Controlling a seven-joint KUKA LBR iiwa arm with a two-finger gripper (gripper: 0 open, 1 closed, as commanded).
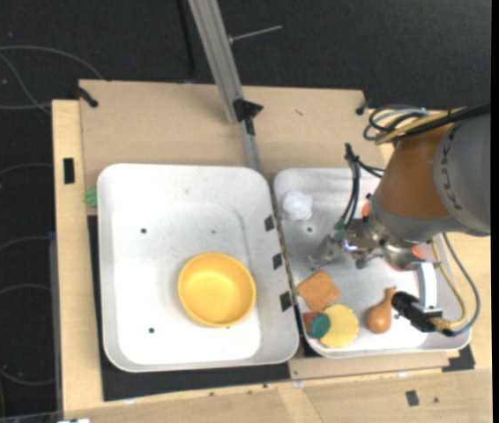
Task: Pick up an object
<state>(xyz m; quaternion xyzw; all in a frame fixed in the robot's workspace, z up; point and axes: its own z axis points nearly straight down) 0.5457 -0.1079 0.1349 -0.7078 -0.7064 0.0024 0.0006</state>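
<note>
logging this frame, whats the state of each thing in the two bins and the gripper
yellow bowl: upright, alone in the left bin
orange block: lying in the right bin, tilted
yellow disc: flat, touching the green piece
brown pear-shaped object: on its side
clear object: at the far end
gripper: low in the right bin, grip unclear

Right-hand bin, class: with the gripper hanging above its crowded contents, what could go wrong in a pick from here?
1. The orange block, yellow round piece and green piece lie packed together, so the gripper may nudge or catch a neighbour.
2. The pear-shaped object sits close to the right bin's front wall and might roll away.
3. The clear object may be hard to grip.
</note>
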